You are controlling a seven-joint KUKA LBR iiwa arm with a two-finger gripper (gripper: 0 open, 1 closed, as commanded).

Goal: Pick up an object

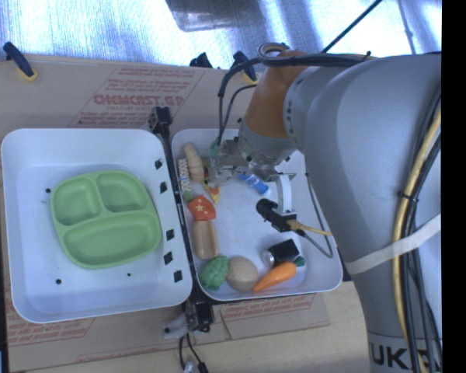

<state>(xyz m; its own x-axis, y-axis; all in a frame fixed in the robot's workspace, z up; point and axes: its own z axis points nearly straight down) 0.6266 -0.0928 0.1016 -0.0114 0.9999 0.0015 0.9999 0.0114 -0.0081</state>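
My gripper [230, 169] is lowered into the far end of the right bin [320, 247], under the orange-banded wrist. A tan bread roll [193, 162] lies just to its left along the bin's left wall. A small blue piece [255, 183] shows right beside the gripper, under the wrist. Nearer the camera lie a red piece with a yellow mark [203, 207], a pale sausage-shaped piece [206, 240], a green broccoli [214, 273], a beige egg-shaped piece [242, 272], an orange carrot [275, 276] and a small black block [282, 251].
The left bin [23, 208] holds a green divided plate [105, 217]. Black clips [165, 169] line the wall between the bins. The arm's grey body covers the right bin's right side. Brown cardboard [124, 92] lies under both bins.
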